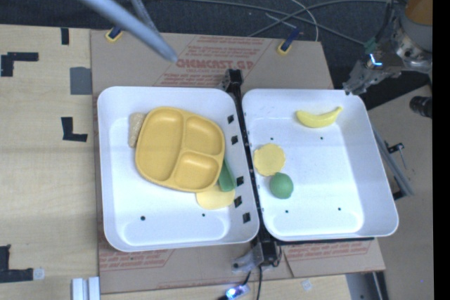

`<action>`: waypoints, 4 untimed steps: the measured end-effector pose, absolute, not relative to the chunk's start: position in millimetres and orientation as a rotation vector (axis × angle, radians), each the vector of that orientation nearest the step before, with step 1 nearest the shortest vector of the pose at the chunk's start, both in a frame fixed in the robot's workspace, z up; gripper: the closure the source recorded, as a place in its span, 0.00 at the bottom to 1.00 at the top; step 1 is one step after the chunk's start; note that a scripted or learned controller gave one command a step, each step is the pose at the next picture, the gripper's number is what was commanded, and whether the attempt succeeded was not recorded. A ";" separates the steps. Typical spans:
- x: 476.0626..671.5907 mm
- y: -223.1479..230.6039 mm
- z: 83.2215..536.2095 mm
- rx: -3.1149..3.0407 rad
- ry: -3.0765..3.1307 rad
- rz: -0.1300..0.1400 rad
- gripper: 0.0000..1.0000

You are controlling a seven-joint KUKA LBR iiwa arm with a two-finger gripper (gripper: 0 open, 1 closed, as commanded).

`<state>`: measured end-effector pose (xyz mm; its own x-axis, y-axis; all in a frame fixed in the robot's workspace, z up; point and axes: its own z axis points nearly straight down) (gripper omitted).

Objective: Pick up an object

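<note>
Green ball (281, 185) round, beside flat yellow disc (269, 159); curved banana (318, 117); hand (365, 69) state unclear

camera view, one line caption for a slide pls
Yellow divided plastic tray in left white bin; yellow banana, green ball in right bin.

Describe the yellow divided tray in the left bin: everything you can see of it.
The yellow divided tray looks like glossy moulded plastic, with rounded corners and three compartments: one long, two smaller. It lies face up, turned askew, in the left bin. It overlaps a tan piece at its left edge, and a green item and a pale yellow piece at its lower right.
</note>
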<state>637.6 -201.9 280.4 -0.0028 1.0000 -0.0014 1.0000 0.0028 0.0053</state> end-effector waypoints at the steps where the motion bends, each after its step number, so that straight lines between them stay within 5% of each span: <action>1: 639.0 -152.1 281.0 2.217 2.227 0.000 1.00; 4: 620.8 5.5 260.7 2.216 2.230 -0.003 1.00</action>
<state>620.8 5.5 260.7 -0.0063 1.0000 0.0007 1.0000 0.0063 -0.0029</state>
